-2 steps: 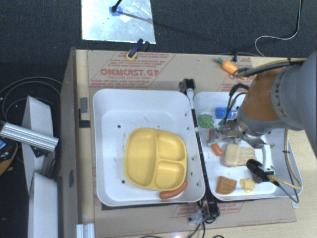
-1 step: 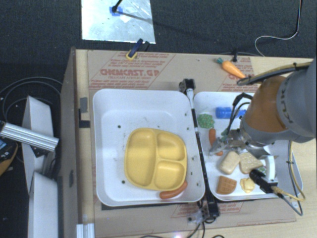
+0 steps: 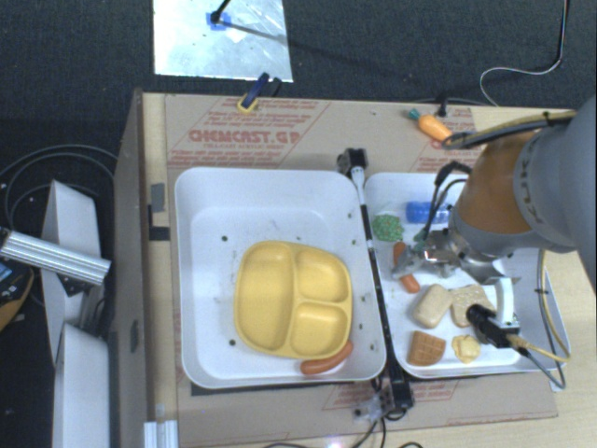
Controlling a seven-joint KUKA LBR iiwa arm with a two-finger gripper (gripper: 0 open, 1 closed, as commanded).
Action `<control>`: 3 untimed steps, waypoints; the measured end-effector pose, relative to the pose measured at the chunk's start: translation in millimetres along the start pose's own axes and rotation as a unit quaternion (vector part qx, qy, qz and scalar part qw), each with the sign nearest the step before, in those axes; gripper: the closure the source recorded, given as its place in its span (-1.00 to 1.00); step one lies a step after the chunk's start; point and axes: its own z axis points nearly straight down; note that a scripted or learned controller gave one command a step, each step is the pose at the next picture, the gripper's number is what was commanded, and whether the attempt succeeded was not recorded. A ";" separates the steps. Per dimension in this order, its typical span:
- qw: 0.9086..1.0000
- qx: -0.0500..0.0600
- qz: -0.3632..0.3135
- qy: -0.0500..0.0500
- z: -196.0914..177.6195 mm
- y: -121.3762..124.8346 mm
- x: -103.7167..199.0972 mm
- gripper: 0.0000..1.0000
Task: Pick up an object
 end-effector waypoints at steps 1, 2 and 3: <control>1.000 0.001 0.001 0.000 0.2 -16.7 3.6 -1.00; 1.000 0.000 0.000 0.000 -0.3 31.2 -6.8 -1.00; 1.000 0.001 0.001 0.000 0.2 3.4 0.5 -1.00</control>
